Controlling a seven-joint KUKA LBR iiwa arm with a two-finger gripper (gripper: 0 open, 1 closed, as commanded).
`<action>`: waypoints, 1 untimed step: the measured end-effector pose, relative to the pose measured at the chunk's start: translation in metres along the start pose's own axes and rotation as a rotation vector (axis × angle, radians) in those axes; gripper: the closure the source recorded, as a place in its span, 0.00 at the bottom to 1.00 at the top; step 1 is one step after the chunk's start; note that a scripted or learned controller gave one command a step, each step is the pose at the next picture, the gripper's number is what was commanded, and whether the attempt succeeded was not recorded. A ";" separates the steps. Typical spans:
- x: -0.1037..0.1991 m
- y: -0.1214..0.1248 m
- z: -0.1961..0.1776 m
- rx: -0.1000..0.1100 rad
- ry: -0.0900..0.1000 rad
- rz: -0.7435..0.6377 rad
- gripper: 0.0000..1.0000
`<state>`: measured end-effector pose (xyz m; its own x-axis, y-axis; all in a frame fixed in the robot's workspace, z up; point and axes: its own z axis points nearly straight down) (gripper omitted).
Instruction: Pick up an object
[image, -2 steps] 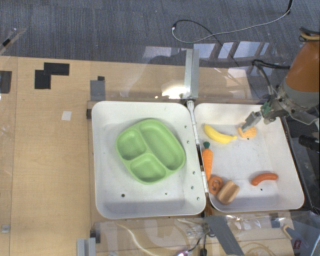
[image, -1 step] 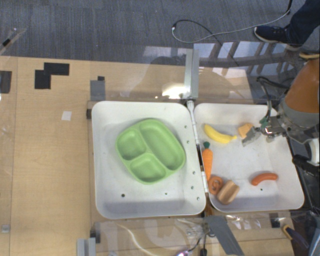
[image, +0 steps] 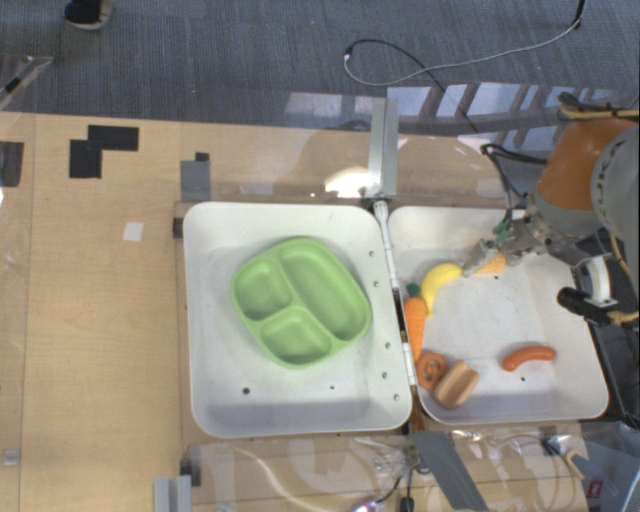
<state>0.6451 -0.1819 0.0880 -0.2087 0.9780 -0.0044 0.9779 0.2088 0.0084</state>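
Looking at the near edge of the counter (image: 90, 350) first: you're seeing loose cables (image: 330, 478) trailing below the two bins.

In the right bin (image: 560, 405), near wall side, a tan bread roll (image: 455, 384) is lying just beside, probably touching, a small orange round piece (image: 430, 369). A red-orange sausage (image: 527, 356) is sitting to their right, apart from both.

An orange carrot (image: 414, 326) is running along the right bin's left wall, its top end close under the yellow lemon (image: 439, 281). Something dark is lying at the carrot's upper end; too small for you to call.

In the left bin (image: 215, 400), the green divided plate (image: 300, 300) is sitting about centre, slightly rotated, three compartments facing up.

Further back in the right bin, the pincer (image: 497, 252) is hovering low near the far-right part, just right of the lemon. A pale yellow-orange piece (image: 490, 264) is showing right at its tip. You can't tell whether the pincer is open or closed, or whether that piece is actually gripped or just lying under it.

The arm (image: 590, 185) is coming in from the right, orange band showing above the wrist.

Beyond the bins, a black cable (image: 400, 62) is looping over the grey floor (image: 250, 50).
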 end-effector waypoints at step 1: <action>0.001 0.003 -0.013 -0.007 -0.003 -0.006 1.00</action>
<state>0.6479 -0.1804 0.1011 -0.2147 0.9766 -0.0078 0.9765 0.2148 0.0150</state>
